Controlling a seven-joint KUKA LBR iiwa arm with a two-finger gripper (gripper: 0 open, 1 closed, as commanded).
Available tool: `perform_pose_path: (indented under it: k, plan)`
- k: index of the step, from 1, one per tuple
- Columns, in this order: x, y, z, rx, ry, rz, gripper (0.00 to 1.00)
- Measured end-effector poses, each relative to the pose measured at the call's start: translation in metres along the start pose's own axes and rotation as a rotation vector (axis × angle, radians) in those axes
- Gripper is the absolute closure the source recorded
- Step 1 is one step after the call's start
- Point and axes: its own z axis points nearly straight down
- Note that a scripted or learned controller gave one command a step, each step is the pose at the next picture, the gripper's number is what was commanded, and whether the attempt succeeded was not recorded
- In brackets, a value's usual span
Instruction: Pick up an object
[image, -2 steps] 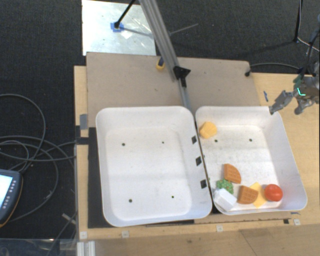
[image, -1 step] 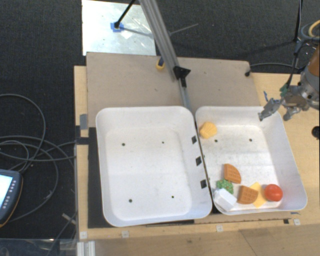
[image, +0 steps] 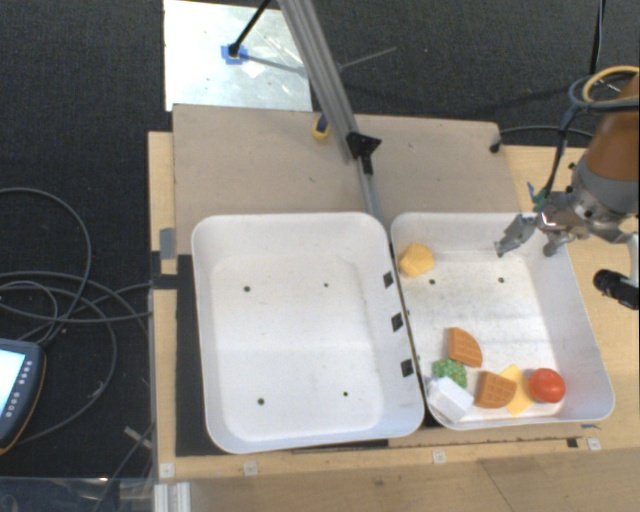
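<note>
The gripper hangs spread and empty at the right bin's 1 o'clock corner. A descent here risks striking the rim. The yellow block lies at 10 o'clock; the tomato and waffle pieces cluster near 6. The left bin sits beside it.

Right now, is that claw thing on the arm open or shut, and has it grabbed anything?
Gripper: open, holding nothing, above the far right corner of the right bin.
</note>
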Motion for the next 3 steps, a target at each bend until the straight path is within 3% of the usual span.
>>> perform_pose_path:
  k: [1, 2, 3]
  plan:
    - [-0.002, -0.009, 0.057, 0.001, 0.000, 0.005, 0.00]
    - [-0.003, -0.006, 0.042, -0.008, -0.002, 0.004, 1.00]
    - [-0.013, -0.006, -0.015, -0.010, -0.004, 0.005, 1.00]
